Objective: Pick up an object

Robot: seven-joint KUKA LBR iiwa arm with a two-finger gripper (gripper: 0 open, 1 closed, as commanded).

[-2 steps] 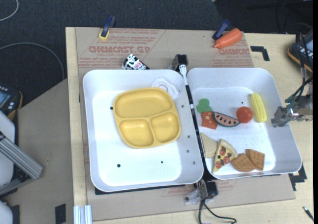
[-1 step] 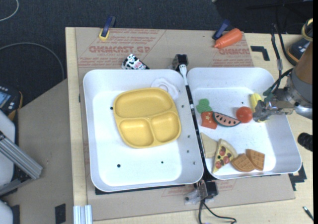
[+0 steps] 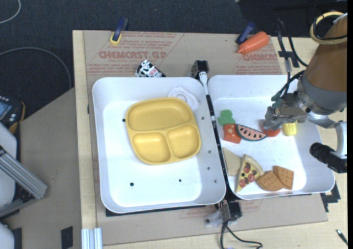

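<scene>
My gripper (image 3: 277,119) hovers over the watermelon slice (image 3: 251,132); I can't tell its opening. Probably light, rigid; grasp its middle.

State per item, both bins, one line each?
yellow divided plate: upright in left bin, compartments bare
watermelon slice: flat in right bin, beside the gripper
pizza slice: flat, near front wall
waffle pieces: flat, touching each other
gripper: low over right bin, jaws' state unclear
</scene>
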